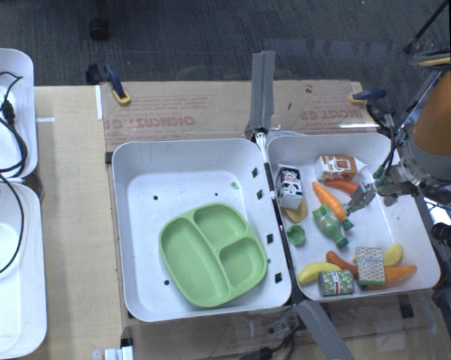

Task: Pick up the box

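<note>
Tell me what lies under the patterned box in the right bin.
The patterned box rests on an orange carrot, with a yellow banana behind it. A second carrot runs toward its left edge. What sits directly beneath its middle is covered.

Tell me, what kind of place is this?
Probably a robotics lab bench: a robot arm reaches over two white bins, one holding a green plate, the other toy food such as a carrot.

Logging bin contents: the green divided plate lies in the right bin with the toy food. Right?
Not quite. The camera view shows the green divided plate in the left bin; the toy food, such as the carrot, is in the right bin.
</note>
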`<act>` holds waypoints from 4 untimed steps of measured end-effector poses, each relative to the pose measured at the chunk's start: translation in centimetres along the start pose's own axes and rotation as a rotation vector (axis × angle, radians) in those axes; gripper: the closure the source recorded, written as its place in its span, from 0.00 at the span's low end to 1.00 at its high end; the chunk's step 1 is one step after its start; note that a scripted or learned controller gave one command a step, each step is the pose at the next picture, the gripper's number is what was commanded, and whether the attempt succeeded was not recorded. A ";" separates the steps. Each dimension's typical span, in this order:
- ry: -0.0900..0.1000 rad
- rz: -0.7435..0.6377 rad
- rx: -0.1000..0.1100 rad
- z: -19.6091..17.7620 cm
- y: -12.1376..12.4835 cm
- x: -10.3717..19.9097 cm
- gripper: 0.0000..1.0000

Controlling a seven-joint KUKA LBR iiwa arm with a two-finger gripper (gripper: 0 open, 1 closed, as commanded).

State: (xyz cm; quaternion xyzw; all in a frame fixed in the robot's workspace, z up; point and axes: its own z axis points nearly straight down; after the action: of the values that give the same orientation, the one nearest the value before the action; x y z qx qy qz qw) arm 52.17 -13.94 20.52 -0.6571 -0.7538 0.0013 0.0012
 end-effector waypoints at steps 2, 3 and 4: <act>0.000 -0.036 -0.002 9.6 1.7 -6.3 0.00; 0.002 -0.214 0.000 11.6 -4.7 -1.4 0.00; 0.001 -0.008 -0.002 11.6 -4.5 -1.0 0.00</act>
State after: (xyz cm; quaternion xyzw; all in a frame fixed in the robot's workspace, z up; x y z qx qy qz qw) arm 47.76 -15.55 8.96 -0.6540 -0.7565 0.0003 0.0010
